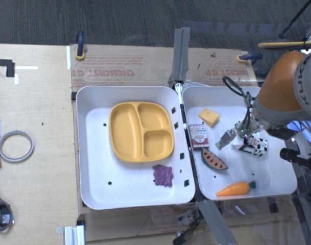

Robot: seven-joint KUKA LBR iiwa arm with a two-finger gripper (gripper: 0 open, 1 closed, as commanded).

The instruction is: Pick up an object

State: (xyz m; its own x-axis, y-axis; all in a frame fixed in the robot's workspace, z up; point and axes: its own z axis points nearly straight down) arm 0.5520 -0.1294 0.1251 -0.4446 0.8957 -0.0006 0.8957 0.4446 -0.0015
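Gripper (238, 137) spread open, empty, low in right bin (278, 188) near watermelon slice (214, 160); could close on air, missing entirely.

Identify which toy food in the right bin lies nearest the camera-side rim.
The carrot, orange with a green tip, lies by that rim; the watermelon slice and cheese wedge sit farther back.

A single fixed camera looks down at a slant from above the bench (38, 86), framing both white bins (89, 152) mid-frame; arm (283, 88) enters at right.
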